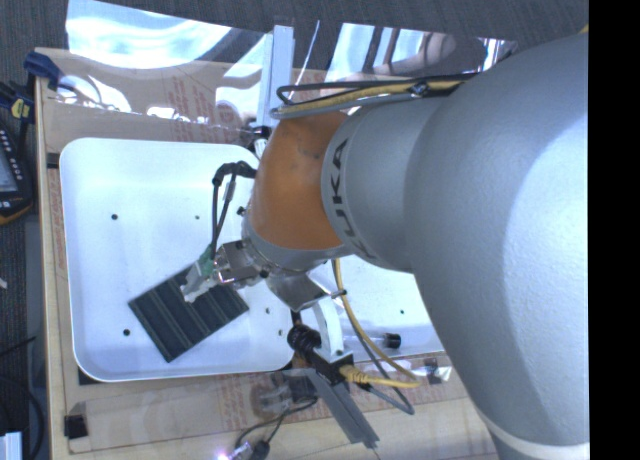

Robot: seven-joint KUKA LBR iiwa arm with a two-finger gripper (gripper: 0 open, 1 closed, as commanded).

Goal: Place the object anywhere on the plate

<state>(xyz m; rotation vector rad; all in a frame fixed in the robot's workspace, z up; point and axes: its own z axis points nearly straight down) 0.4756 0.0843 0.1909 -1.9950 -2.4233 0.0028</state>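
A dark ribbed rectangular plate (186, 318) lies flat in the left white bin (120, 208), near its front edge and turned at a slant. My gripper (198, 284) hangs low over the plate's upper right edge, at the end of the orange-banded wrist (295, 188). Its tip looks to be touching or nearly touching the plate. A small greenish bit (206, 266) shows at the gripper's tip, too small to identify. The arm's bulk hides what lies under the wrist.
The grey arm covers most of the right bin (385, 303), of which a small white patch shows. The left bin's back and left parts are bare white floor. A wooden bench edge (150, 403) runs along the front.
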